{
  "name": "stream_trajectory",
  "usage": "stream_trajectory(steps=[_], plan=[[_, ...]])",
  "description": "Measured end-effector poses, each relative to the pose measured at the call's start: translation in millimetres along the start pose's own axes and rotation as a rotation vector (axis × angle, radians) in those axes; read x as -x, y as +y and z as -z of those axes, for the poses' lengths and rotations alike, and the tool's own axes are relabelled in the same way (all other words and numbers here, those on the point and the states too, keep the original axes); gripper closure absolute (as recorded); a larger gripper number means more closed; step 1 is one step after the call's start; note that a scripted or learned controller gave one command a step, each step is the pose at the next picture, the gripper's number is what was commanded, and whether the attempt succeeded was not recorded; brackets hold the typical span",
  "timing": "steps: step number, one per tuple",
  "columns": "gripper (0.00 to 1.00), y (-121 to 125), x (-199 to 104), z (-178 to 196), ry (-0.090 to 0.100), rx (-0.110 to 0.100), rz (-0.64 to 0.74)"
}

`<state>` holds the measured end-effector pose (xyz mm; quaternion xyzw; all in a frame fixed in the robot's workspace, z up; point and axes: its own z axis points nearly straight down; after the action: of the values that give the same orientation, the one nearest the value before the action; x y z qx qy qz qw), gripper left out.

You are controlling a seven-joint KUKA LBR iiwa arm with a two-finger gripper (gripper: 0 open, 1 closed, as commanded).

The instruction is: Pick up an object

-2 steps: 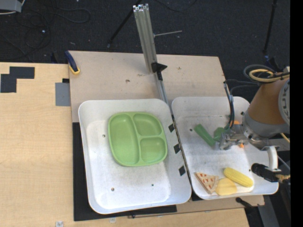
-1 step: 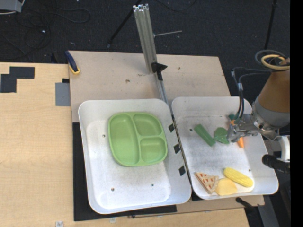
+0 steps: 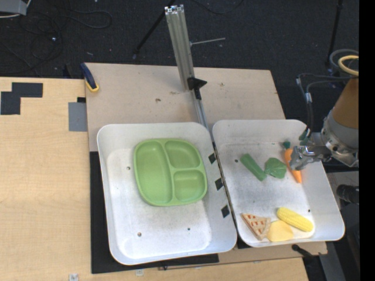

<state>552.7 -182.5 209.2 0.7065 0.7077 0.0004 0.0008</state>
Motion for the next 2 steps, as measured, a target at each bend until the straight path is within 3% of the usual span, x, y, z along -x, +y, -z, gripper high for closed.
stream_trajectory(steps=[1, 2], plan=[[1.00, 1, 1, 31, 0.000, 0.000, 0.001], [1.00, 0, -54, 20, 0.003, -0.005, 0.002]])
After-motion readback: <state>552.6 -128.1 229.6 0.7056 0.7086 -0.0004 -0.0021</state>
